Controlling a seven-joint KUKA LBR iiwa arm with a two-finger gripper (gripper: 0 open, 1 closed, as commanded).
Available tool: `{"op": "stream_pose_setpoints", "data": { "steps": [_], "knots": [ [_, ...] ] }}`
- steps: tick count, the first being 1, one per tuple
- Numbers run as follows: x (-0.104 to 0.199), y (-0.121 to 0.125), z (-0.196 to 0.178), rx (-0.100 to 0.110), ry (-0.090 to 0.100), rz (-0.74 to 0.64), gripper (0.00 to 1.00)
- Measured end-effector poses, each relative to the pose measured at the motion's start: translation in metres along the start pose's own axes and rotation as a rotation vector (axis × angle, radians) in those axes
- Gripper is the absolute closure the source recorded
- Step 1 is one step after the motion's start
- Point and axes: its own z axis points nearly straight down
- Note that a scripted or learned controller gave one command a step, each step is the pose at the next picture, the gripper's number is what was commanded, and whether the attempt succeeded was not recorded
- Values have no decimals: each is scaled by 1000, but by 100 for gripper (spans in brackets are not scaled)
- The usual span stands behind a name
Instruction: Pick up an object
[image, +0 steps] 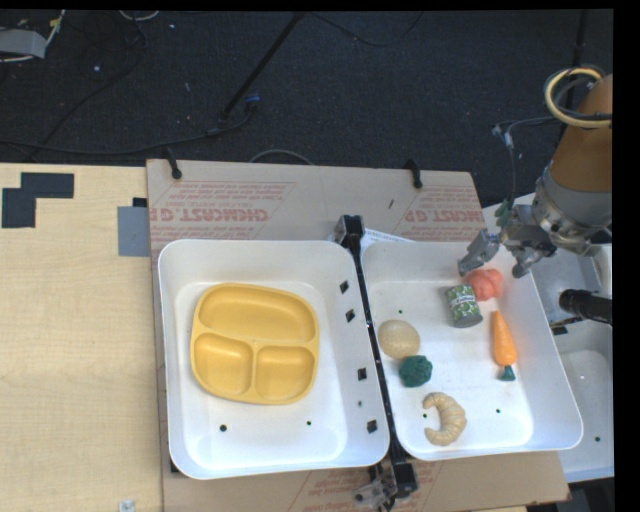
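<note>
A cardboard-topped bench carries two white bins; the left bin (180, 300) holds a yellow tray (255, 340). My gripper (503, 258) hangs over the far edge of the right bin (560, 400), fingers spread wide and holding nothing. The pink ball (487, 284) lies just below them, touching the green can (463, 305). My fingers hide the ball's far side.
</note>
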Motion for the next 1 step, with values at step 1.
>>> {"op": "stream_pose_setpoints", "data": {
  "steps": [1],
  "knots": [
    [0, 2, -7, -12, -3, -2, 0]
  ]
}}
